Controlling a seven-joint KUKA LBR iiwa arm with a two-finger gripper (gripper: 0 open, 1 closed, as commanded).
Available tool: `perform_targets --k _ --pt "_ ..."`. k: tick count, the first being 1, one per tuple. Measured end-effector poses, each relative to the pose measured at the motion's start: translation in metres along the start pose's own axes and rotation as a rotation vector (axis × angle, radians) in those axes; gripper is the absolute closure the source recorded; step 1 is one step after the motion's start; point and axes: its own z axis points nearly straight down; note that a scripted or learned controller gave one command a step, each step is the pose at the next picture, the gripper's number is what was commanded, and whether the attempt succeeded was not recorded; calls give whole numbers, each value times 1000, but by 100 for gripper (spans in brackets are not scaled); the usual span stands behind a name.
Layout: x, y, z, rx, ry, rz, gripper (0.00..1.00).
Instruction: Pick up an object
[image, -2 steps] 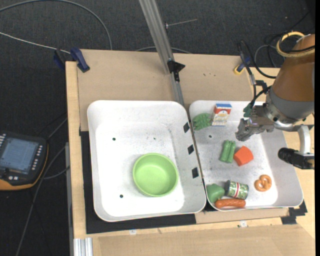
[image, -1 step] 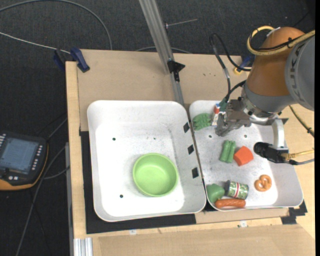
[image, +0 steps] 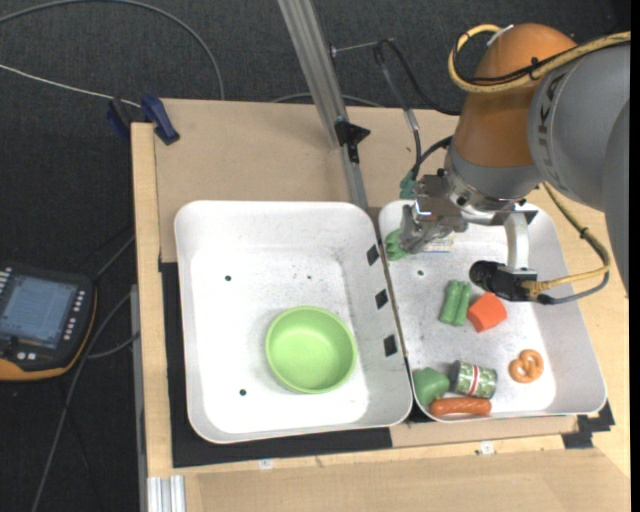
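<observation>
My gripper (image: 420, 232) hangs low over the far left corner of the right bin (image: 570, 345). A small green object (image: 394, 245) lies right beside it, against the bin's left rim; whether they touch is unclear. Nearer the middle of that bin lie a green cylinder (image: 456, 302) and an orange-red cube (image: 486, 312), touching each other. An orange pretzel-shaped piece (image: 526, 366) sits to the right. Along the front wall are a green lump (image: 431, 382), a small can with a green label (image: 473, 379) and a red sausage (image: 461, 406).
The left bin (image: 215, 300) holds a light green bowl (image: 311, 348). A black plug on a yellow cable (image: 497, 278) hangs over the right bin behind the cube. A metal pole (image: 325, 90) rises at a slant behind the bins. A pendant (image: 40, 320) lies far left.
</observation>
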Motion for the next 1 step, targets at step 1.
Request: perform_targets --k 1 --pt "55 12 -10 0 0 0 100"
